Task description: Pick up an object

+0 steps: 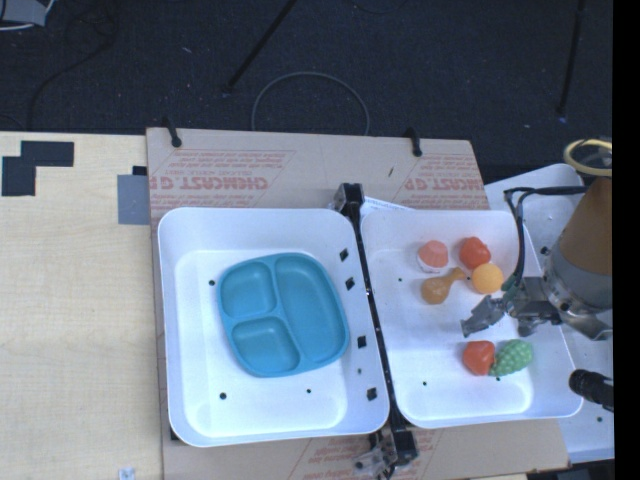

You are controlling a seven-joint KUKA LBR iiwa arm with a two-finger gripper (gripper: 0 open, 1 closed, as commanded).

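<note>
The right bin [430,388] holds several toy foods. A pink-and-white round piece [433,256], a red piece [474,251], an orange ball [487,278] and a tan drumstick [440,288] lie in its far half. A second red piece [478,356] touches a green leafy piece [514,356] near the front right. My gripper [497,318] hangs over the right side of this bin, just below the orange ball and above the red and green pair. Nothing is seen held in it.
The left bin [190,268] carries a blue divided plate [283,313]. A black clip bar [365,308] runs between the two bins. The grey arm [590,258] comes in over the right bin's right rim. Cardboard lies under both bins.
</note>
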